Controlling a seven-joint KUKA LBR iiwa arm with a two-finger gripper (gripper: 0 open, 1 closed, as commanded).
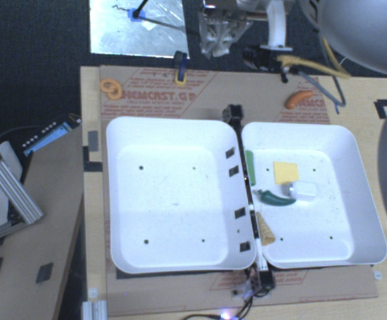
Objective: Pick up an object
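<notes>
Hovering high beyond both bins, my jaws [223, 35] are too blurred to tell open from closed. Lying in the right bin [360, 179]: one yellow block [286, 173], one green pepper [273, 198], one cone [265, 228]. Left bin [123, 199] is sitting on the cardboard-covered bench [153, 93].

Two smooth glossy white plastic bins [173, 129] sit on a matt cardboard sheet [147, 92] beside shiny foil [123, 22].

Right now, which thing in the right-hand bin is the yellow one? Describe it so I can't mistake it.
Look in the right bin, upper middle of its floor. The yellow square lies flat there, just above a clear pale object and a dark green curved piece. It is the only flat yellow thing there.
</notes>
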